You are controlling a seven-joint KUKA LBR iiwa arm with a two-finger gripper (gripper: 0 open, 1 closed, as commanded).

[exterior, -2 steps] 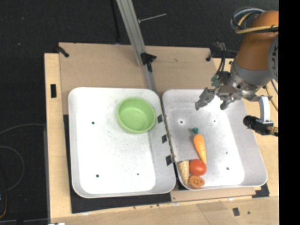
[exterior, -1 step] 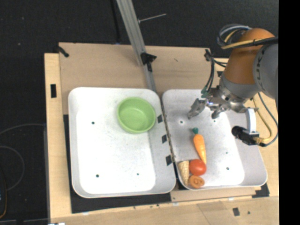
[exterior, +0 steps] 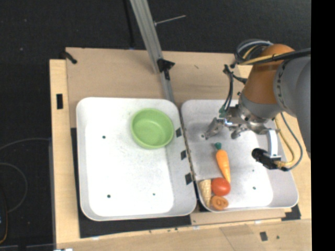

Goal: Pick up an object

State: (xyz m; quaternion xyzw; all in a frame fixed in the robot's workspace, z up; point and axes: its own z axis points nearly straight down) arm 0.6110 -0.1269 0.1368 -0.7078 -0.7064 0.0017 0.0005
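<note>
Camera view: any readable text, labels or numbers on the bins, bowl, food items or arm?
None readable.
Round green plastic bowl in the left shallow white bin: plain.
Orange toy carrot and red toy tomato in the right shallow white bin: plain.
Grey arm with orange band: no marking legible.

A wooden bench (exterior: 120,72) is lying on a dark floor (exterior: 31,20), carrying two shallow white bins side by side. The left bin (exterior: 99,192) is sitting closer to the bench's left edge, and the right bin (exterior: 285,192) is resting just beside it, their inner rims nearly touching. A grey metal pole (exterior: 149,35) is slanting down from the top of the view and ending near the gap between the bins. A thin cable (exterior: 15,166) is curling across the floor at the far left
</note>
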